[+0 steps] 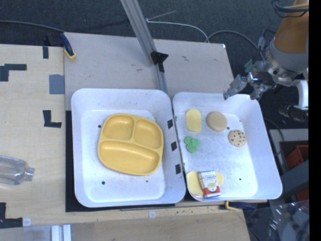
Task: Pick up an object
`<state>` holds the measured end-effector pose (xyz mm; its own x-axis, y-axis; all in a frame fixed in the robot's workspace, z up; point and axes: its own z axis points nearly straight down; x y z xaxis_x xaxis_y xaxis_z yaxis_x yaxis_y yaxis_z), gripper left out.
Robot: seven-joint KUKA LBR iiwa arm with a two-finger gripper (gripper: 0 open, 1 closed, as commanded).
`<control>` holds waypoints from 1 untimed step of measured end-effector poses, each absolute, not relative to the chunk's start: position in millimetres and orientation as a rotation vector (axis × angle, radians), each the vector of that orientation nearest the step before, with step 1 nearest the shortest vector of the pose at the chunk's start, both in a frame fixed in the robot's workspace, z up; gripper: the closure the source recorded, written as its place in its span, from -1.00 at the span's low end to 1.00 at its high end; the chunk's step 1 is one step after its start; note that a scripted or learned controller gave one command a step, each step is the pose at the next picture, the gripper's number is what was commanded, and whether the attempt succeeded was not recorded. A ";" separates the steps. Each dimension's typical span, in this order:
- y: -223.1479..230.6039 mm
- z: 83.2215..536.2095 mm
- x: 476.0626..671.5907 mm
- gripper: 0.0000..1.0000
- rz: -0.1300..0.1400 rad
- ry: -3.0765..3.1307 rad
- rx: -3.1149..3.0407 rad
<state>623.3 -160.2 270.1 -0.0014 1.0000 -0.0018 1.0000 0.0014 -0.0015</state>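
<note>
Hand (243, 88) poised at right bin's (261, 115) far-right rim, spread wide and empty; round tan biscuit (217, 121) lying nearest, just inward toward the near-left.

A robotics lab is suggested: two white bins (75, 134) are set side by side on a plywood bench (30, 109), an aluminium mounting rail (138, 21) is fixed at the far side, and cables (30, 26) are trailed over dark carpet.
</note>
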 end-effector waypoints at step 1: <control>-159.3 280.2 623.7 1.00 -0.004 2.226 2.217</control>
